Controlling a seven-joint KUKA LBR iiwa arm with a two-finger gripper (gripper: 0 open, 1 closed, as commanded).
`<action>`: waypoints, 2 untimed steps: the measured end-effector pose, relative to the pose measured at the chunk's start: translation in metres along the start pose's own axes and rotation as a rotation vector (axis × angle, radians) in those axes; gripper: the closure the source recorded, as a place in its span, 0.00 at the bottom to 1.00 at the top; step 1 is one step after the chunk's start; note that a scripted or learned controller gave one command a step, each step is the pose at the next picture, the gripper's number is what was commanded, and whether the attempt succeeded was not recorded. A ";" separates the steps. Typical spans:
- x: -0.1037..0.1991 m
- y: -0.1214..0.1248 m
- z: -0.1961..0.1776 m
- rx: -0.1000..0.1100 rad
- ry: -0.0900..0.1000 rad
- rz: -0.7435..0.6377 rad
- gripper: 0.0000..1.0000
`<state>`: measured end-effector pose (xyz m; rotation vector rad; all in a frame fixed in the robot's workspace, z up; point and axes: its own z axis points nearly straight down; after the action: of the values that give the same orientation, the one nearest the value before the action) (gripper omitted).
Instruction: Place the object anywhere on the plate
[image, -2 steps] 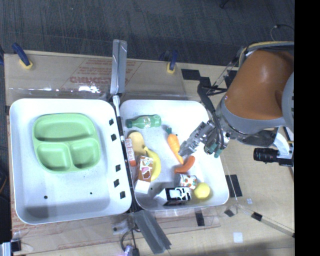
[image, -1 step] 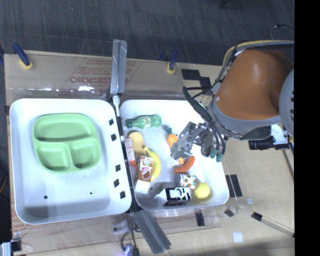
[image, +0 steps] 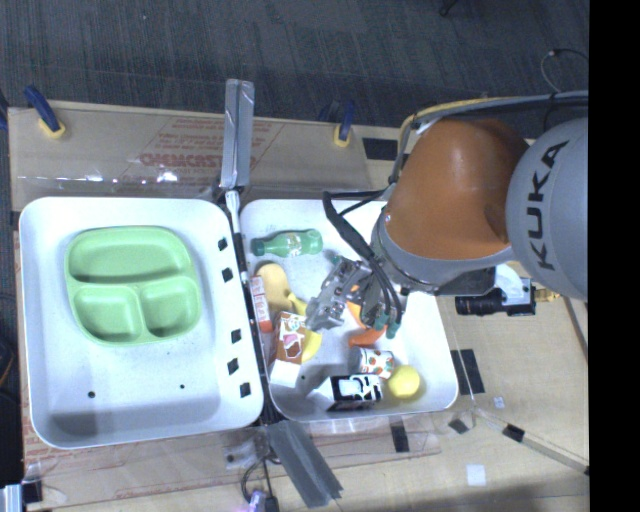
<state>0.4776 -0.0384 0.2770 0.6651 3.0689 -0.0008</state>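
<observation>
A wooden bench carries two shallow white bins set side by side, their inner edges touching along a taped seam. The left bin sits toward the left of the bench, the right bin just beside it. A clear plastic sheet with red printing lies on the far side of the bench, behind the left bin, held by blue clamps at the far edge. A grey strip runs from the far edge to the seam. Small black tape pieces lie on the bare wood near the right bin.
</observation>
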 end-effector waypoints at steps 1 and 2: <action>-0.069 -0.016 -0.051 0.000 -0.002 -0.152 1.00; -0.041 0.006 -0.054 0.000 0.002 -0.281 1.00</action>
<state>0.5178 -0.0497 0.3308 0.2283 3.1335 -0.0003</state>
